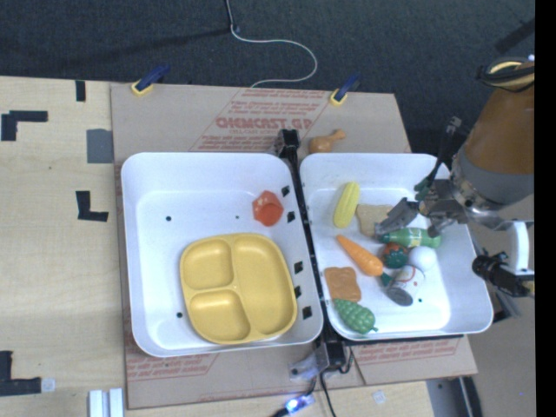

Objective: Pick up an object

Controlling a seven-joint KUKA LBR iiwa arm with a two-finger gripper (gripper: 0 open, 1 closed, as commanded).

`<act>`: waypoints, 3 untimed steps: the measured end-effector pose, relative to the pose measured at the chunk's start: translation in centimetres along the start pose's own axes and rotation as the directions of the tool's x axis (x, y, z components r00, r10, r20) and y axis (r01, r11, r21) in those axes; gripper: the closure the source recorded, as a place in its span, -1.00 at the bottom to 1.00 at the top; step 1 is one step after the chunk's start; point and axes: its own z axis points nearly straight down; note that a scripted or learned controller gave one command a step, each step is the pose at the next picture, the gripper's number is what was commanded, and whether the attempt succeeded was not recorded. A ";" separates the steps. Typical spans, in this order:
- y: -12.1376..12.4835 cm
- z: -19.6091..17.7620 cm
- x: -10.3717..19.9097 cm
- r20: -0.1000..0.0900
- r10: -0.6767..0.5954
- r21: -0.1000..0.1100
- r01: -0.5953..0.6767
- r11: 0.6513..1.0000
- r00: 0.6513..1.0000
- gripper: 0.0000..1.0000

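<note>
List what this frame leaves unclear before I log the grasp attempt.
- Pincer: dark and small in the camera view; its fingers blur into the green bottle, so grip and contact cannot be judged.
- Small cluster beside the carrot: overlapping pieces, too small to identify.
- Tan piece by the corn: partly hidden behind the pincer.
- Arm: cut off at the right edge.

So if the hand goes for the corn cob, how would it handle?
The corn looks like a moulded plastic toy, so probably stiff and light. Its rounded, elongated shape suggests it could roll sideways if nudged. The glossy surface may slip between fingers.
</note>
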 end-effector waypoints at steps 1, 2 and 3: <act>-0.1 6.2 -0.6 -0.001 0.001 0.006 -0.001 1.000 1.000 -1.00; -0.4 10.6 -0.3 -0.001 0.000 0.006 0.000 1.000 1.000 -1.00; -0.4 15.9 -0.3 0.001 0.000 0.001 0.000 1.000 1.000 -1.00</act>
